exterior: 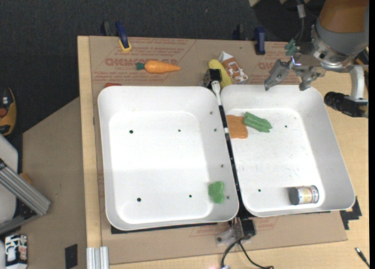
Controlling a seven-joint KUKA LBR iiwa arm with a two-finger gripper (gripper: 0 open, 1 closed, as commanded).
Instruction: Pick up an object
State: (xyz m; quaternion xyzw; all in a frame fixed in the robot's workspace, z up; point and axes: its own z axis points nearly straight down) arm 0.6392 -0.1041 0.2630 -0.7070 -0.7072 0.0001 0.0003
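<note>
My gripper [289, 79] hangs open above the far rim of the right bin [328, 145], with nothing between its fingers. Inside that bin a green vegetable toy [257, 122] lies next to an orange piece [237, 127] near the left wall. A small can [303, 195] lies on its side in the near right corner. In the left bin [117, 145] a green broccoli-like toy [217, 191] sits at the near right corner.
Outside the bins, on the cardboard behind them, lie a toy carrot [159, 67], a yellow banana-like toy [218, 70] and a small printed packet [234, 70]. Blue clamps [123, 36] hold the board's far edge.
</note>
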